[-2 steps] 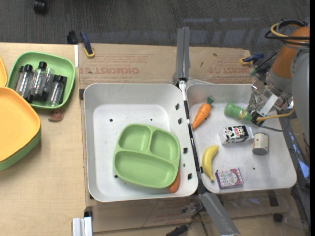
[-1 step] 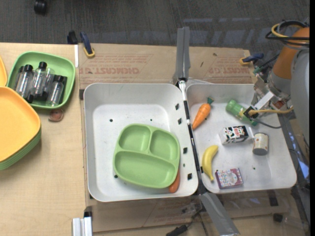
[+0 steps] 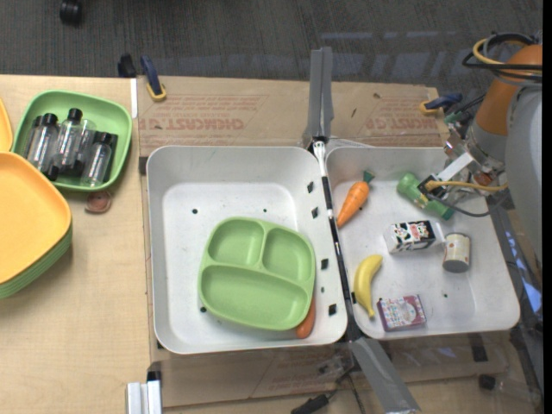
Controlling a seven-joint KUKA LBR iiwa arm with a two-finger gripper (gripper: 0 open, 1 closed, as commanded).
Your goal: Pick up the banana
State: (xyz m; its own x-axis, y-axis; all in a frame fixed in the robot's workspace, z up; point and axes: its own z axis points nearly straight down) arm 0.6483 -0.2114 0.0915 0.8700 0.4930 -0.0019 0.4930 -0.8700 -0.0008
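Camera view is giving me a slanted look down on both bins. An orange object [image 3: 305, 324] in the left bin [image 3: 172, 231] is lying mostly hidden under the green divided plate [image 3: 257, 272]. The arm [image 3: 509, 110] is entering at the right edge, partly cut off. I am placing the gripper [image 3: 438, 186] over the far side of the right bin [image 3: 492, 317], beside a green object [image 3: 421, 191]; I cannot tell its opening or hold. The banana [image 3: 366, 284] is lying near the divider, between the carrot [image 3: 353, 200] and the pink packet [image 3: 401, 312].
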